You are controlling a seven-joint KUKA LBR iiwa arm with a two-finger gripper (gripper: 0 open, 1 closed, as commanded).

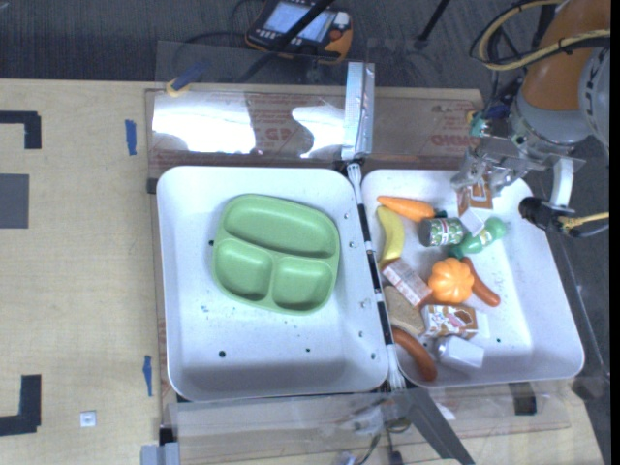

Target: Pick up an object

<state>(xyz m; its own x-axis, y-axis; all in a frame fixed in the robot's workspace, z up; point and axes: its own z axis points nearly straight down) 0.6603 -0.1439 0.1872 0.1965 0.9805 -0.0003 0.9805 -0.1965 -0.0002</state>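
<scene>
Two shallow white bins sit side by side on the worktop (77,260). Left bin (184,337): one green divided plate (276,250) with three compartments, lying flat near the bin's middle, nothing in its compartments. Right bin (552,327): a cluster of toy food and small packets toward its left and middle. Items, from the far end to the near end: one orange carrot (407,207) lying crosswise; one yellow banana (389,234) along the left wall, just below the carrot; one small dark can with a green label (443,231) on its side, right of the banana; one green vegetable piece (481,236) touching the can's right end; one small orange pumpkin (451,280) near the middle; one red-orange chilli-like piece (484,293) against the pumpkin's right side; one tan wrapped packet (407,284) left of the pumpkin; one printed packet (450,322) below the pumpkin; one white block (462,355) just below that packet; one red sausage-shaped piece (417,356) at the near left corner. Arm (562,76): grey with orange, entering from the right, over the far right corner of the right bin. Hand (480,190): low at the bin's far end, a small brown-and-white carton (477,198) at its fingertips; whether the fingers grip it or how far they are parted cannot be told. The cluster lies near the hand, toward the bin's nearer side, the can and green piece closest.
</scene>
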